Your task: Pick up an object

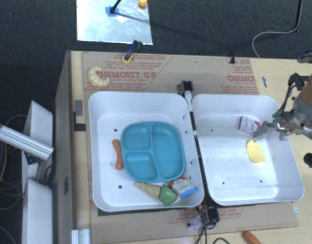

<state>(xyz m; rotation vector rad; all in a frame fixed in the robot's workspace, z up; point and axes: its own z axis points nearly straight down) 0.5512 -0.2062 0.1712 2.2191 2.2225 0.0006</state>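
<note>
**Operator A:** Where is the gripper [262, 129] standing, and what is its condition?

**Operator B:** The arm [304, 117] is reaching in from the right over the right bin [232, 187]. The gripper tip is sitting near the small pink-and-white packet [247, 123], above the yellow object [256, 151]. Whether it is spread or closed cannot be told, and nothing is visibly showing in its grasp.

**Operator A:** What is lying in the right bin?

**Operator B:** The packet is resting toward the upper right of the bin floor. The yellow object is lying just below it, apart from it.

**Operator A:** And the left bin [102, 136]?

**Operator B:** A blue divided plate [151, 151] is occupying the centre. An orange sausage-shaped piece [118, 154] is lying beside its left edge. A green item [167, 195] and a small packaged item [185, 187] are sitting at the plate's lower edge.
</note>
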